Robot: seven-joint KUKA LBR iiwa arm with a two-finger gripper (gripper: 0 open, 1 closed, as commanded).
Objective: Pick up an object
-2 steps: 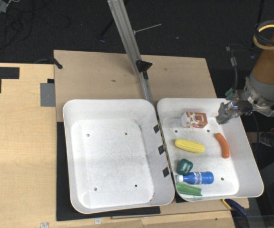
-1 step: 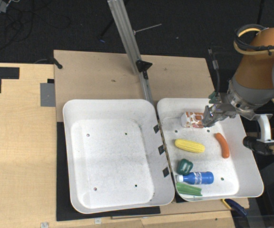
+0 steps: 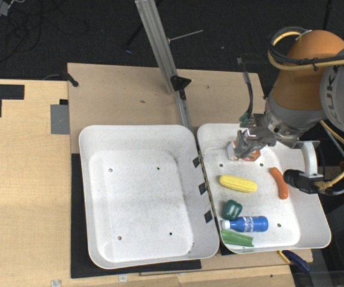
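My gripper hangs low over the back of the right bin, close above a small red-orange thing that it partly hides. Whether it touches that thing I cannot tell. In front of it lie a yellow corn cob, an orange sausage-shaped piece, a dark green pepper, a blue bottle with a white cap and a flat green piece at the bin's front rim.
The left bin stands beside the right one, their rims joined by black clips. A slanted metal rail rises behind the bins. The arm's orange band looms at the right.
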